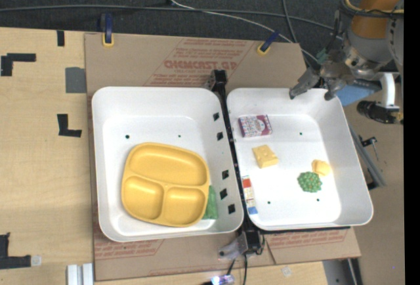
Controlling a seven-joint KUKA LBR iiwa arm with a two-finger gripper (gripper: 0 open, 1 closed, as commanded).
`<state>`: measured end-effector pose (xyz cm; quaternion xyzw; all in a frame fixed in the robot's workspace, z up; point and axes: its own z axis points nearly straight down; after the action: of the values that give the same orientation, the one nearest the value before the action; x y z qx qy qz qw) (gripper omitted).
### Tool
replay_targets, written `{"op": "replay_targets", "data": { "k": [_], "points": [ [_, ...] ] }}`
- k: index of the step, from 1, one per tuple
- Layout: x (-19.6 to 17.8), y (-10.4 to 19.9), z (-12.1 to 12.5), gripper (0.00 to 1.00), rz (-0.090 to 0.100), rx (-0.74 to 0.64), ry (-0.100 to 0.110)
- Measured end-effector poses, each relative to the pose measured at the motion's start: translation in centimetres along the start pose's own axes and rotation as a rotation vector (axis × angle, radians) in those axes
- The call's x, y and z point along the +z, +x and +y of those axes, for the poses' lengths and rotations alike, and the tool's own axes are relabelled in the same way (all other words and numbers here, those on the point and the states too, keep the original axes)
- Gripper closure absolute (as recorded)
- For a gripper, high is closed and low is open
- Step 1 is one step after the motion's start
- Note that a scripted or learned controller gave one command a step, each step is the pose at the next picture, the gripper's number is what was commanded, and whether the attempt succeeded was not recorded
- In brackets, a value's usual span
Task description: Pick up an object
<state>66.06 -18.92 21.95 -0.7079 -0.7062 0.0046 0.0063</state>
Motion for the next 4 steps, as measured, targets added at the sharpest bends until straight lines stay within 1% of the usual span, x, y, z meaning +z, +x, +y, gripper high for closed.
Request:
{"op": "replay_targets", "data": {
  "k": [1,2,3,4],
  "points": [
    [-1.0,0.1,0.3,0.00,-0.003,-0.004,-0.014],
    [5.2,-0.4,-0.3,0.00,-0.003,-0.003,-0.008],
    [9.8,0.3,-0.7,0.00,-0.003,-0.004,-0.011],
    [13.2,0.3,-0.4,0.00,-0.004,-0.004,-0.018]
  ]
}}
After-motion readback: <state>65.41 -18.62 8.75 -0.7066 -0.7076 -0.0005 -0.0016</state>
